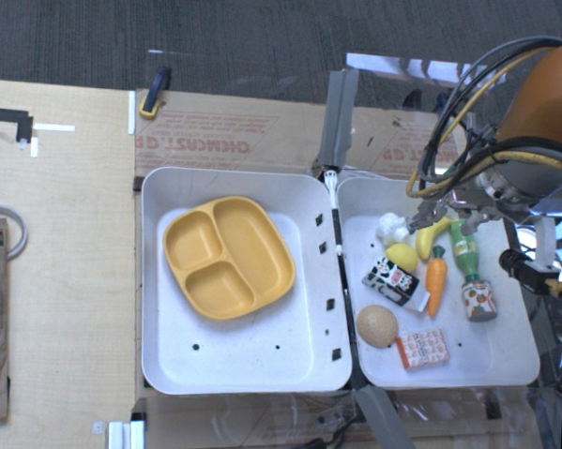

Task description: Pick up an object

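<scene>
Gripper [430, 217] over right bin [508, 372] near banana [431, 238], finger state cannot tell; descend centred on one item, avoiding carrot [435, 279] alongside.

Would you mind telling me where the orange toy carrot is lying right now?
The orange toy carrot lies in the right-hand white bin, between the black-and-white patterned carton on the view's left and the green bottle on its right.
</scene>
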### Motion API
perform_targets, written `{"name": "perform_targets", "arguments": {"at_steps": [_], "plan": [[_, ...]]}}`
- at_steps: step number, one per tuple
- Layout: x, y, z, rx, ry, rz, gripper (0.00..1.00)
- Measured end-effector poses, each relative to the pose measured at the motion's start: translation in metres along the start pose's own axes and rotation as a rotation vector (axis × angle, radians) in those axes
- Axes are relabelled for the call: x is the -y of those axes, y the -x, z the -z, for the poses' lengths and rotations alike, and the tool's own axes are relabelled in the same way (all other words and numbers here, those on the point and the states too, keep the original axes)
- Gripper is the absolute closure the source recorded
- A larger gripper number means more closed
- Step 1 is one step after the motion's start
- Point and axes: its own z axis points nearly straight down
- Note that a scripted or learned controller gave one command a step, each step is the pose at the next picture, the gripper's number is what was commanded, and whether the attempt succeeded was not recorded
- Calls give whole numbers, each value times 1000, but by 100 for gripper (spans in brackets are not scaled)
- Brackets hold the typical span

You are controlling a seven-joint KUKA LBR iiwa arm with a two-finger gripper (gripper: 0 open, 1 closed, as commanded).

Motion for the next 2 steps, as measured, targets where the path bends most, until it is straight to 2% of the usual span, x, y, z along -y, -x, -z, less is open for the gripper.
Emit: {"name": "perform_targets", "arguments": {"at_steps": [1,2], "plan": [[15,71,-73,0,0,-18,0],[32,37,-113,12,29,138,0]]}}
